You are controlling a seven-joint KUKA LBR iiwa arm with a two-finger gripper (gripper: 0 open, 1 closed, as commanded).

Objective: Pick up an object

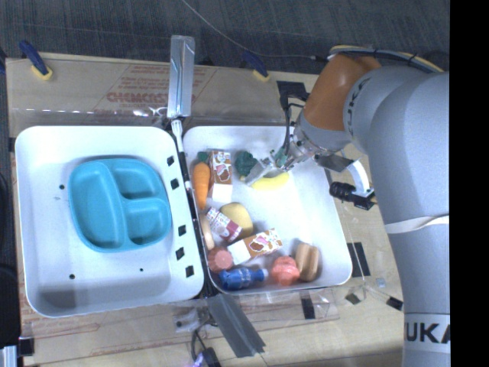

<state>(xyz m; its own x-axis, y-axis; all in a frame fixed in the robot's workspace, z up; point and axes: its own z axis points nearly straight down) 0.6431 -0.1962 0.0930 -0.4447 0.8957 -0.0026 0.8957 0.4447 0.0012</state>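
Looking down on the desk (92, 75), we find the tool (280, 160) low in the right bin (328, 228), near its far wall, with the grey arm (397, 128) and its orange band (330, 90) rising behind it to the right. We cannot tell how far the tool is open, nor whether it has hold of anything; its tip is small and blurred against the white floor. Touching or just under the tool lies a yellow banana-like piece (270, 180). Just left of the tool sits a dark green item (244, 163), and beyond that a small printed carton (221, 167) and an orange carrot (200, 183). Nearer the camera from the tool, well apart from it, we see a pale yellow fruit (238, 216), a second carton (256, 245), a blue bottle (237, 277), a red-pink round piece (284, 269) and a brown bun-like item (308, 260), crowded along the near wall. Far to the tool's left, in the left bin (38, 281), rests a blue divided tray (121, 202).
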